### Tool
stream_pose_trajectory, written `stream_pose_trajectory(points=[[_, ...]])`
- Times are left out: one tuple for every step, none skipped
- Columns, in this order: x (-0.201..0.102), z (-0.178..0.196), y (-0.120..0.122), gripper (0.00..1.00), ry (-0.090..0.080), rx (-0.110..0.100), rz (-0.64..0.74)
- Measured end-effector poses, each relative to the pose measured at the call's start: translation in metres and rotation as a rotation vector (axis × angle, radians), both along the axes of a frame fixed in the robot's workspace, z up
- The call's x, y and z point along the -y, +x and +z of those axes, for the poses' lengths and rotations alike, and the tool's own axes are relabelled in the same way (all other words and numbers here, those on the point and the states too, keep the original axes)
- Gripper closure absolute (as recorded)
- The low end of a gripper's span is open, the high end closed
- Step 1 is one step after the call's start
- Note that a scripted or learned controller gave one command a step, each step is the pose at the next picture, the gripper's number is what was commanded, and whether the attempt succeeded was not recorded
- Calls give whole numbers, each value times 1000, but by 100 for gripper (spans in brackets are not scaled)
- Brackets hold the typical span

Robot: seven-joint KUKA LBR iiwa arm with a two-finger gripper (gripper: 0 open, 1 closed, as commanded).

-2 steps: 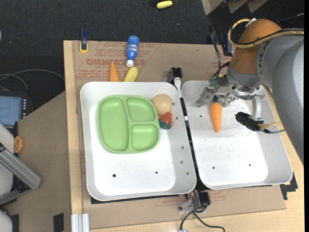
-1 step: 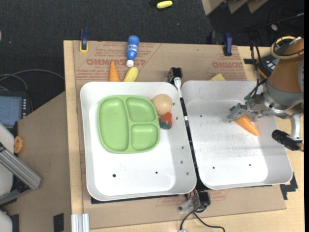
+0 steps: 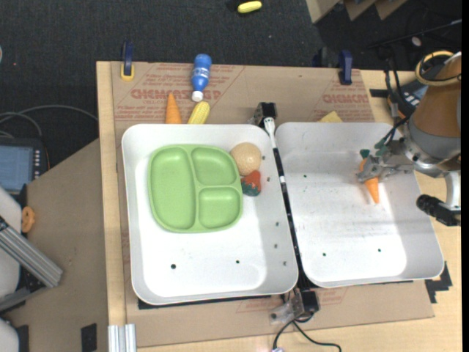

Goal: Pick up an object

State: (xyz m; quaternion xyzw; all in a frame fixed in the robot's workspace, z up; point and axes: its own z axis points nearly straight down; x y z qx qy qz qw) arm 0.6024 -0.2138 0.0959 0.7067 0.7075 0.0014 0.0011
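- Bench (image 3: 110, 196) of pale board, seen from above at a slant, bearing two shallow white bins side by side.
- Left bin (image 3: 146, 270) holds a green divided plate (image 3: 195, 188) toward its far left part; a beige ball (image 3: 245, 155) touches the plate's far right corner, and a small red-and-green piece (image 3: 251, 183) lies just near of the ball, against the plate's right edge.
- Right bin (image 3: 344, 248) holds a small orange carrot (image 3: 373, 190) in its far right part, lying on the bin floor.
- Arm (image 3: 438, 116) comes in from the right, over the right bin's far right edge.
- Gripper (image 3: 375, 164) sits low just above the carrot's far end; whether it grasps the carrot or is released cannot be told at this size.
- Beyond the left bin, on the board: an orange cone-shaped piece (image 3: 172, 110), a yellow corn-like piece (image 3: 198, 112) beside it, and a small white-and-blue bottle (image 3: 200, 76) farther back.
- On the dark floor past the bench lies a yellow object (image 3: 249, 6).
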Motion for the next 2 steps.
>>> stream_pose_trajectory(points=[[-68, -12, 7, 100, 3, -6, 5], [-151, 94, -84, 100, 5, -4, 6]])
